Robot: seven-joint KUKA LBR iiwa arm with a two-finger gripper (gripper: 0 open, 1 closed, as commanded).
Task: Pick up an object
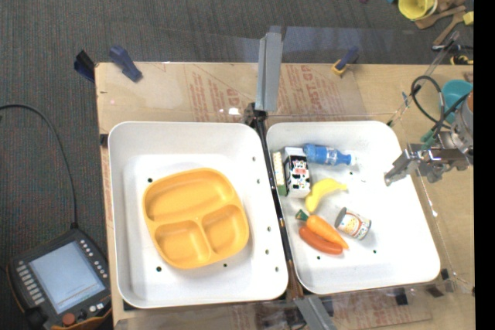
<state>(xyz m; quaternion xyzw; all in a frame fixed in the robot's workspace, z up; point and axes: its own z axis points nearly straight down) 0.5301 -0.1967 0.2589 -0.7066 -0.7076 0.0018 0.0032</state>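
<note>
Several small things lie in the right bin (402, 259): nearest the camera a carrot (319, 233) and a small can (353, 224), then a banana (324, 192), a milk carton (297, 171), and farthest a blue bottle (328, 155). To pick well, I would choose the can or the bottle, since each lies apart from its neighbours, and come straight down. The gripper (404, 168) hovers at the bin's right edge, holding nothing; whether the jaws are open I cannot tell, the view is too poor.

Glossy plastic tray (196, 218); smooth white bins (124, 158).
</note>
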